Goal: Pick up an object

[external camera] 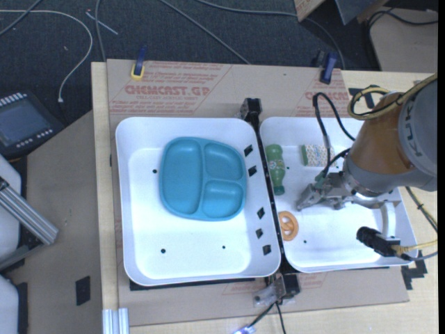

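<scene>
The arm hangs low over the right bin, with its end effector near the bin's middle; how it stands, apart or together, I cannot tell, since the wrist hides much of it. Nothing shows as held. Three candidates lie in this bin: a green bottle along the left wall, a small patterned packet toward the back, and an orange pretzel-like ring near the front left. The left bin holds a blue divided plate. This looks like the approach step; next the end effector likely needs to settle squarely over one object before closing.
</scene>
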`<move>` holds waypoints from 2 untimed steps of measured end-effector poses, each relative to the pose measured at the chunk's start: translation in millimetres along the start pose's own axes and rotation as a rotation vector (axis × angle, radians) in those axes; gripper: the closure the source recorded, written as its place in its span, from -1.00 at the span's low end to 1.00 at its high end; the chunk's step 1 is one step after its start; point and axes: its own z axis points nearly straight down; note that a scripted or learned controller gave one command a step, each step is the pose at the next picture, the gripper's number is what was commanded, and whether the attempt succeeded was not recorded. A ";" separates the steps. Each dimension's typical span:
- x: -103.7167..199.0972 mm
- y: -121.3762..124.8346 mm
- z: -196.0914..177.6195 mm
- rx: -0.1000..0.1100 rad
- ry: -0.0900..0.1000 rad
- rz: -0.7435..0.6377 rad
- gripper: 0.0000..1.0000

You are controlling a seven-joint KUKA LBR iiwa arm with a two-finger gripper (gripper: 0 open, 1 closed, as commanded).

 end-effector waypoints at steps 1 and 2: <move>0.0 0.7 -11.3 -0.003 0.000 0.001 1.00; 5.9 -0.3 -73.2 -0.009 -0.003 -0.002 1.00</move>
